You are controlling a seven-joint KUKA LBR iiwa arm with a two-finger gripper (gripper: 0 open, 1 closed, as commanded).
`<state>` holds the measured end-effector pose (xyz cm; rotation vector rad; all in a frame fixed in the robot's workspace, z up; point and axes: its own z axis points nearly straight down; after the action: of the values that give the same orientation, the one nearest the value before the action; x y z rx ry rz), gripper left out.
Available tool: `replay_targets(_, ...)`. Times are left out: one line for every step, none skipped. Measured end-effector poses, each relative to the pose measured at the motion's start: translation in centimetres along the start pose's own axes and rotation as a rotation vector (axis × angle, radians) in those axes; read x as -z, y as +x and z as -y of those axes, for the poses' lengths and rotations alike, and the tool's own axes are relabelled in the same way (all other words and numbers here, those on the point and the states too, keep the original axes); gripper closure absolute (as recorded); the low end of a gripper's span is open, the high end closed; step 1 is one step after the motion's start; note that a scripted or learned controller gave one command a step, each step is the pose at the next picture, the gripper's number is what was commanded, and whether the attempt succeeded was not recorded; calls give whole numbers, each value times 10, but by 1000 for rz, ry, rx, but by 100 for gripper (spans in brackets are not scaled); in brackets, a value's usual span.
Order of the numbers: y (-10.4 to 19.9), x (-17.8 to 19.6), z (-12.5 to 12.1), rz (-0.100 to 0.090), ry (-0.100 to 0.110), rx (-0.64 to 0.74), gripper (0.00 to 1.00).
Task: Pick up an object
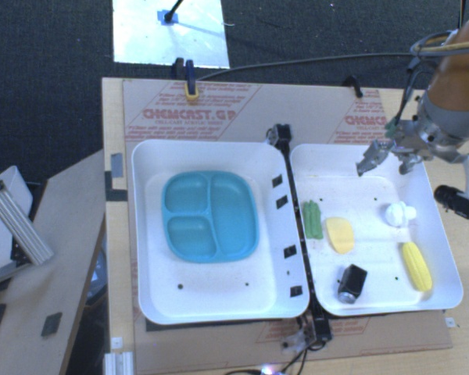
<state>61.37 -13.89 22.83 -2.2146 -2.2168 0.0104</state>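
The right bin (375, 180) holds a green pod-shaped piece (312, 219), a pale yellow lump (340, 234), a small black and silver object (351, 283), a yellow corn cob (417, 266) and a white knob-like piece (398, 214). My gripper (390, 158) hangs open over the bin's far edge, one finger (370, 159) to the left and the other (410, 161) to the right. Nothing sits between them. All the objects lie nearer the camera than the gripper.
The left bin (152, 233) carries a blue divided plate (211, 216). A row of black clips (288, 229) runs along the seam between the bins. A cable (320, 57) crosses the board behind them.
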Motion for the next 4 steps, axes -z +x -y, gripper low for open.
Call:
replay_targets(0,8,-2,2,-12,2,0)
replay_targets(-5,-53,-6,1,-8,0,0)
replay_targets(5,-110,-8,0,-8,3,0)
replay_targets(6,-146,-8,1,-9,2,0)
